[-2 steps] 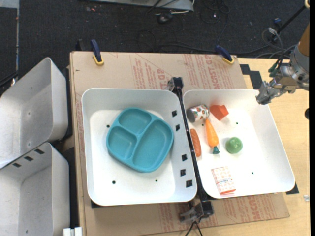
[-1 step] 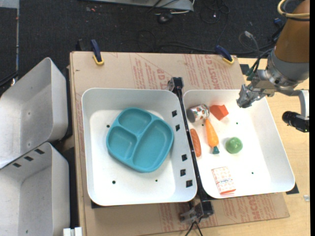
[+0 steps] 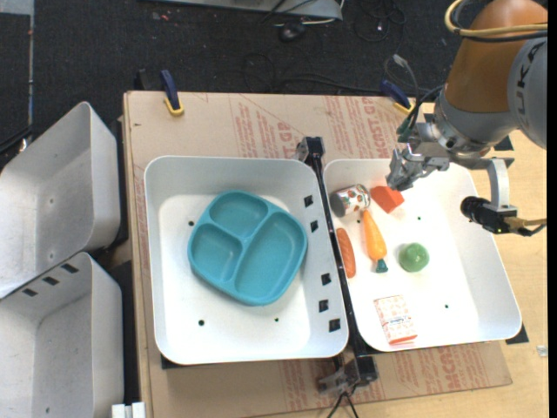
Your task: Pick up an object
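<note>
- A cardboard-topped bench (image 3: 235, 116) carries two white bins: left bin (image 3: 165, 259), right bin (image 3: 487, 294).
- The gripper (image 3: 402, 181) hovers just above an orange block (image 3: 388, 198); finger state can't be told.
- Risk: the neighbouring silver ball (image 3: 351, 200) and carrot (image 3: 374, 238) may get nudged.
- Also counted: one sausage (image 3: 346, 251), one green ball (image 3: 413, 257), one packet (image 3: 396, 319), one teal tray (image 3: 249, 246).

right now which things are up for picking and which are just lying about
For the job: gripper, orange block, carrot, green ball, silver ball, sausage, packet.
Lying about: blue plate, clamp, spare bins.
</note>
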Tool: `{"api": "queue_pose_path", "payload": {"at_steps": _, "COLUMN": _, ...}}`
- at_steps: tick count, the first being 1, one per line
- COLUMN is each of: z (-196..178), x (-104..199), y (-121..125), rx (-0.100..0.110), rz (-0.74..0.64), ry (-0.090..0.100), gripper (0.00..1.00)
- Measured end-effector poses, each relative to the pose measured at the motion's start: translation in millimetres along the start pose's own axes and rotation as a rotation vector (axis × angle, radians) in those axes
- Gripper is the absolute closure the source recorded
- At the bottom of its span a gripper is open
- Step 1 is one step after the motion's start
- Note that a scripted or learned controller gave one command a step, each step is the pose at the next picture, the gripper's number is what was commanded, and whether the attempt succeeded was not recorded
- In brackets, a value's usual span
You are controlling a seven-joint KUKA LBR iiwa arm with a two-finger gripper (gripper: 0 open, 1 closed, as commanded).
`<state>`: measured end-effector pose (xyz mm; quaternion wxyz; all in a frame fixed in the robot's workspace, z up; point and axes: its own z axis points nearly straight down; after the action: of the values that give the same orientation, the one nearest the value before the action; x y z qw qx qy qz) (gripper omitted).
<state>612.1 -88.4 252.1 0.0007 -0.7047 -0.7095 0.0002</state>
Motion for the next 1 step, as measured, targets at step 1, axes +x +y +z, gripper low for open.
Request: {"api": "queue_pose_path", "payload": {"at_steps": 1, "z": -5.9, "x": 56.4, "y": -2.5, "rx": -0.001, "rz": -0.002, "ry": 0.001, "gripper": 1.00}}
